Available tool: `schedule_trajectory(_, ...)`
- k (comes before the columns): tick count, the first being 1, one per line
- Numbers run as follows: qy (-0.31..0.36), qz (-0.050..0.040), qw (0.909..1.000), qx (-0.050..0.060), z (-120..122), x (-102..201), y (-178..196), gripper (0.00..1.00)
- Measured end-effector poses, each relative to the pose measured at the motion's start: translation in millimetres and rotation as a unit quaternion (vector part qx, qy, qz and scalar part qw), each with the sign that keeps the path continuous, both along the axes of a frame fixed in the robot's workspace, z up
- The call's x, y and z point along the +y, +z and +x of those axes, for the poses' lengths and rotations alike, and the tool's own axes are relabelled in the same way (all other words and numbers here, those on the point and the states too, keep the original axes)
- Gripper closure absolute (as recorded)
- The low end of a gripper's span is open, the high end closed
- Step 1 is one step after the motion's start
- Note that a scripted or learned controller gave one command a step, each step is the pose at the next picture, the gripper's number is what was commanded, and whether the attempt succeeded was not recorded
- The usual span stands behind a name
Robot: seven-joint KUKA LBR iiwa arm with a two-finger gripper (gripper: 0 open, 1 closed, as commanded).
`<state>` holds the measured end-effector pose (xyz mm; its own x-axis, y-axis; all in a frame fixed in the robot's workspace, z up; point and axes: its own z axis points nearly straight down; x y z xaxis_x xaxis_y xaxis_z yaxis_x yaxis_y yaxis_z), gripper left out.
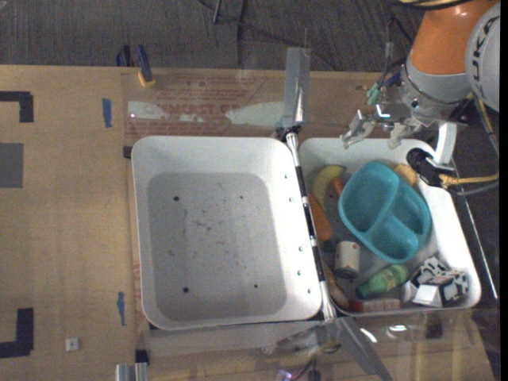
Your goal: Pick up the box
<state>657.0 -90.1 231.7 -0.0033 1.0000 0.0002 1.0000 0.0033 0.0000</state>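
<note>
Arm: the grey KUKA arm with the orange band reaches in at the upper right of the frame; its gripper [379, 131] hangs above the far rim of the right white bin [467, 236].
Fingers: spread, two thin prongs apart with nothing between them.
Box: the small black-and-white patterned cardboard box [439, 280] lies in the lower right corner of the right bin, well apart from the gripper.
Neighbours: a teal plastic two-compartment dish [385, 210] sits tilted in the middle of that bin, close to the box; a yellow banana [324, 179] lies at its upper left, a green bottle [386, 278] just left of the box.
Left white bin [155, 165]: beside the right one, on the tan worktop [63, 213].
Doing the step well: probably travel toward the lower right corner, come down clear of the dish edge and the bin wall, and straddle the box across its narrower side before closing.
Writing: dark letters on the arm's pale casing at the frame's right edge, too cropped to read; the box pattern is illegible.
</note>
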Motion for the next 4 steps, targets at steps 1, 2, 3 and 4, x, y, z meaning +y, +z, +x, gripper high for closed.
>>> schedule_trajectory(1, 0.052, 0.0008, 0.9986, -0.014, -53, -26, -119, 0.0)
schedule_trajectory(2, 0.143, 0.0027, 0.9894, -0.029, -91, -33, -124, 0.0)
schedule_trajectory(3, 0.259, -0.0004, 0.9652, -0.035, -135, -49, -123, 0.0)
schedule_trajectory(4, 0.295, -0.015, 0.9551, -0.027, -152, -20, -130, 0.0)
